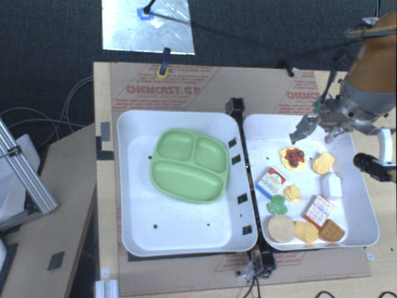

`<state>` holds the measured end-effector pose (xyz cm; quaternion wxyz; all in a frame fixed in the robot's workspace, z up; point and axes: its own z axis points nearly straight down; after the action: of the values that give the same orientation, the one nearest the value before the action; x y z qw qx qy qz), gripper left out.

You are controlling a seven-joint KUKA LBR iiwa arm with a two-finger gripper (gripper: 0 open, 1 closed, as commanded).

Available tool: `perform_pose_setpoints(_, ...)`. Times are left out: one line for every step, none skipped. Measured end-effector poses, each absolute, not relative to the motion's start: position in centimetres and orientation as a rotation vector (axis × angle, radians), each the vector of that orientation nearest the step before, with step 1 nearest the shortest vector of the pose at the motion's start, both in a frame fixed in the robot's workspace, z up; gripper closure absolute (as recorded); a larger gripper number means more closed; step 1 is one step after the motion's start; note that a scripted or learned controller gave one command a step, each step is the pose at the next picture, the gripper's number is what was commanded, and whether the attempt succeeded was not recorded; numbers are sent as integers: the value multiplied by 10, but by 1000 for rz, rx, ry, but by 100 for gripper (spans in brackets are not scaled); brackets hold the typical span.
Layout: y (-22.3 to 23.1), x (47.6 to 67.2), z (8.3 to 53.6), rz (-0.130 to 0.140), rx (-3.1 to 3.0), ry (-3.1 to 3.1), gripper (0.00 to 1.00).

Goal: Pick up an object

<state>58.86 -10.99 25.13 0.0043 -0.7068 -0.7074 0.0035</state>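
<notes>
The right bin [360, 228] holds several toy food pieces. A red and yellow piece [293, 158] lies near its far middle, with a pale yellow piece [323, 163] and a white block [334, 185] to its right. A blue, white and red packet [271, 182] lies nearer the bins' divider. My gripper [316, 133] hangs over the far part of this bin, just beyond the red and yellow piece. It is open, with nothing between its fingers [302, 131].
A green divided plate [189, 165] lies in the left bin [139, 228]. At the right bin's front are a round tan biscuit [281, 228], a yellow piece [306, 231], a brown waffle [332, 231] and a red and white packet [318, 210]. A small yellow piece [292, 194] sits mid-bin.
</notes>
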Motion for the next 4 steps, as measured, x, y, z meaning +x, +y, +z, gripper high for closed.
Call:
perform_pose_setpoints(-110, 591, 258, -1, -2219, -2225, 0)
perform_pose_setpoints(-109, 590, 217, 0, -2220, -2222, 0)
perform_pose_setpoints(-112, 600, 164, -1, -2221, -2223, 0)
perform_pose_setpoints(-119, 593, 114, -2, -2221, -2224, 0)
